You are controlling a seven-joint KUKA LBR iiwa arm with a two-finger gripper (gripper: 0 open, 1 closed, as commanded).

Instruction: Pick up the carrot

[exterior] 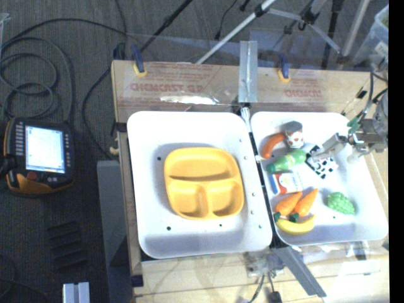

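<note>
Two orange carrots with green tops lie side by side in the front of the right bin (372, 226). One carrot (288, 202) is on the left and the other carrot (307, 200) is just right of it. Both rest against a yellow banana (295, 225). My gripper (332, 145) hangs over the bin's back right part, beside a black-and-white die (324, 166). It is well apart from the carrots and nothing is seen in it.
The right bin also holds an orange sausage (272, 144), a small figure (293, 133), a green pepper (287, 163), a red-and-white carton (289, 182) and a green leafy piece (340, 202). A yellow divided tray (203, 183) sits in the left bin (145, 169).
</note>
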